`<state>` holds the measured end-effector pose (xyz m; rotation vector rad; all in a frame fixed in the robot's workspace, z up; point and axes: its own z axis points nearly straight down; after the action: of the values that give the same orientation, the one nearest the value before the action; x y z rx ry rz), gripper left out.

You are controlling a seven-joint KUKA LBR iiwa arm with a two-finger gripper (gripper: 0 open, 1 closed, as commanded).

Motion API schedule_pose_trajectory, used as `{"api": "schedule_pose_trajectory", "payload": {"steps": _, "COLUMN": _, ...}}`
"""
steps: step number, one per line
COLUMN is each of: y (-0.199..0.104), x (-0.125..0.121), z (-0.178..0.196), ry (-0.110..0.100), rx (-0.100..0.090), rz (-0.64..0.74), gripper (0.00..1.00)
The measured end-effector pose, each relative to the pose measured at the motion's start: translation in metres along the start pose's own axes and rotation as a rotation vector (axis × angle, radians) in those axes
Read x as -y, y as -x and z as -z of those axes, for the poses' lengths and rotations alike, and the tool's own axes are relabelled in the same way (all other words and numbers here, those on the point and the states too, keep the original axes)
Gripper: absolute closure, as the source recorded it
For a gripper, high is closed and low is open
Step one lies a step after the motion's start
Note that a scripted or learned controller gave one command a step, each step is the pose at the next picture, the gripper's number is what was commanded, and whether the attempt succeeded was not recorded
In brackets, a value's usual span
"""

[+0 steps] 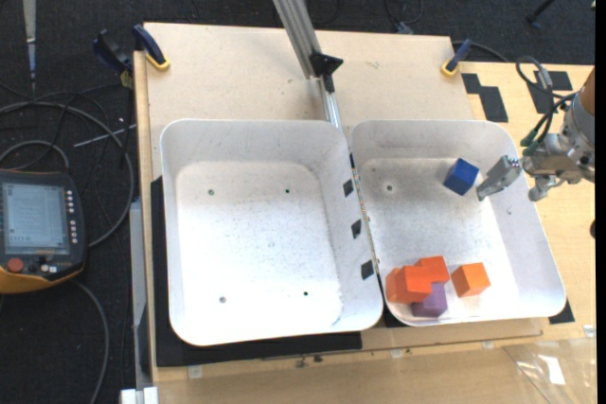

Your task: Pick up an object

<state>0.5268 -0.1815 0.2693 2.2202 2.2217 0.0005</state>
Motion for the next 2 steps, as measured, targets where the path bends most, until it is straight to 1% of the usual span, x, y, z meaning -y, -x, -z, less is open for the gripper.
{"api": "schedule_pose_trajectory", "payload": {"steps": 1, "y": 0.018, "x": -0.074, "z": -0.046, "ry": 0.0, "rx": 0.002, "rz": 0.004, "gripper": 0.0}}
{"api": "schedule_pose_trajectory", "payload": {"steps": 2, "y": 0.025, "x": -0.104, "z": -0.168, "ry": -0.006, "rx": -0.001, "rz": 0.003, "gripper": 0.0}}
